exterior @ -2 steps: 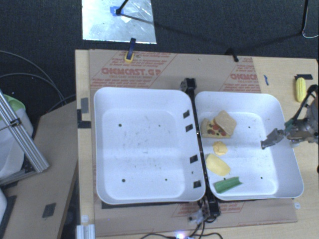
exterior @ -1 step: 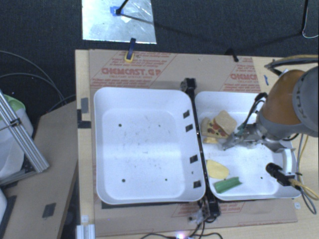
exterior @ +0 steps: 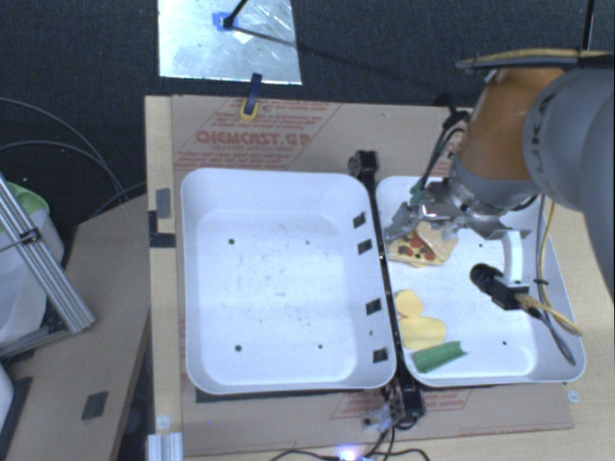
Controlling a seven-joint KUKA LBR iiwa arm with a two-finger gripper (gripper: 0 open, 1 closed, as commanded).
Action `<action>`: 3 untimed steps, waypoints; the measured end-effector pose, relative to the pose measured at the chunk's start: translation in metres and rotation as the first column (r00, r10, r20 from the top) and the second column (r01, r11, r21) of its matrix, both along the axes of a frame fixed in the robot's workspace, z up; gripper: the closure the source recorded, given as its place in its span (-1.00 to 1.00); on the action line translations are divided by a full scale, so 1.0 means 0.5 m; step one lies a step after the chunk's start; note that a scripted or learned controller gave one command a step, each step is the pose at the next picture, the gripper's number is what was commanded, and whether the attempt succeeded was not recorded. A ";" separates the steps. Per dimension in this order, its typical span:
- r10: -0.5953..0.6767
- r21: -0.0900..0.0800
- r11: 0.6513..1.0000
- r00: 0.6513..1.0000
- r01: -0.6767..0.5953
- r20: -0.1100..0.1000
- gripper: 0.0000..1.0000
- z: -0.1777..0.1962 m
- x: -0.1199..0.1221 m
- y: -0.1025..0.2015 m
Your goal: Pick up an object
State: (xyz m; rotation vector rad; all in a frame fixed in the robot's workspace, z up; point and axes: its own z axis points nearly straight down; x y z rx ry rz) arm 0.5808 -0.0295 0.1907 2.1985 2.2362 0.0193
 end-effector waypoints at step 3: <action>-0.015 -0.003 1.000 1.000 0.015 -0.015 -1.00 -0.014 -0.075 -0.002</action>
